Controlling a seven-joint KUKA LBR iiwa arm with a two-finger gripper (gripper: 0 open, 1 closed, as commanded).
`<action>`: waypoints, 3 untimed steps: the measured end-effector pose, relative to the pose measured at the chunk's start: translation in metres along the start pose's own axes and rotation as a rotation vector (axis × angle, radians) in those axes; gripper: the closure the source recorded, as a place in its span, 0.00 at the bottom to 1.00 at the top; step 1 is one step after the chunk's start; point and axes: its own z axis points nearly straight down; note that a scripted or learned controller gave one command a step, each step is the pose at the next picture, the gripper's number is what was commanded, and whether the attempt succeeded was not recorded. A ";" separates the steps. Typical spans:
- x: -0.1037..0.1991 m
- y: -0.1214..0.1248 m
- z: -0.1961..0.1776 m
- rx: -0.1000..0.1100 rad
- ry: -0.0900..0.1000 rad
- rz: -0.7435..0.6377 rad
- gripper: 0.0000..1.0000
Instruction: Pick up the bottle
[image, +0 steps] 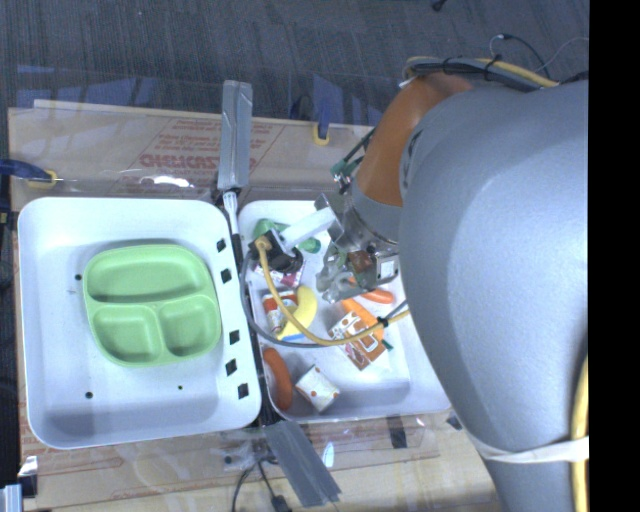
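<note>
My camera view has the gripper (350, 265) low over the far half of the right bin (395, 395); released or clenched, I cannot tell. What I take for the bottle (272, 302), red and white, lies just left of it against the banana (300, 312). The left bin (50, 330) holds a green tray (150, 300)

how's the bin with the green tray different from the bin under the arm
The tray bin holds one big green divided tray; the arm-side bin holds a jumble of small items. The tray bin lies fully in view; the arm covers part of the arm-side bin. Both are shallow and white.
</note>
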 end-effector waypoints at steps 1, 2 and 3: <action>-0.059 0.059 0.077 0.002 -0.002 -0.123 1.00; -0.010 0.009 0.023 0.001 0.000 0.016 1.00; -0.046 0.060 0.037 0.003 -0.002 -0.017 1.00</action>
